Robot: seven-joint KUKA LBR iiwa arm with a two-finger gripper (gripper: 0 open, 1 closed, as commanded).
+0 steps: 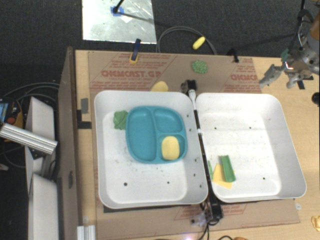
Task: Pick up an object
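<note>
My gripper hangs at the far right, above the cardboard behind the right bin, open with nothing between its fingers. In that bin's near left corner a green stick lies on a yellow wedge. The left bin holds a blue divided plate with a yellow oval piece in its lower right compartment. A green leafy piece lies against the plate's left rim. All these objects are well away from the gripper.
Behind the bins on the cardboard lie a yellow rounded piece and a green round piece. A black clip and strip run between the bins. Cables and a metal sheet lie further back.
</note>
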